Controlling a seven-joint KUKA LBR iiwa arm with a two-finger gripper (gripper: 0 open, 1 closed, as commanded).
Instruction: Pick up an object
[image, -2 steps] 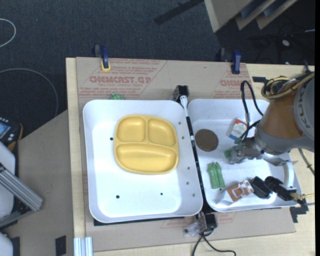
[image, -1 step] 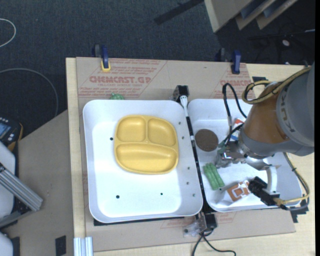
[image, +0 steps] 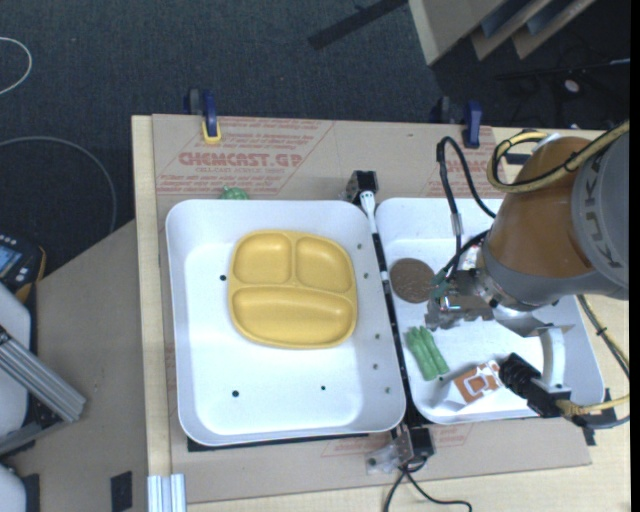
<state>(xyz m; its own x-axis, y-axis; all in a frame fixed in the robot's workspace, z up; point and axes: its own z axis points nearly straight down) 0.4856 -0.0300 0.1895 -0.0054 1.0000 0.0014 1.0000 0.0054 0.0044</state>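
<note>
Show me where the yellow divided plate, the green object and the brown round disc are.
yellow divided plate (image: 293, 289): camera view, middle of the plate, left bin.
green object (image: 427, 353): camera view, its middle, right bin.
brown round disc (image: 408, 279): camera view, its centre, right bin.

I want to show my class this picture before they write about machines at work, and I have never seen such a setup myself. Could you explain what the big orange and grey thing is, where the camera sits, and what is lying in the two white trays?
The picture comes from one camera fixed above a bench, looking down at a slant. The big grey and orange shape is a robot arm reaching in from the right. Its job is to pick up an object. At its tip is a gripper with two fingers; whether they are open or shut cannot be told here, and nothing is seen held.

Two shallow white bins sit side by side. The left bin holds a yellow divided plate. In the right bin lie a brown round disc, a green ridged piece and a small orange and white object. The gripper hangs over this bin, close to the disc.
</note>
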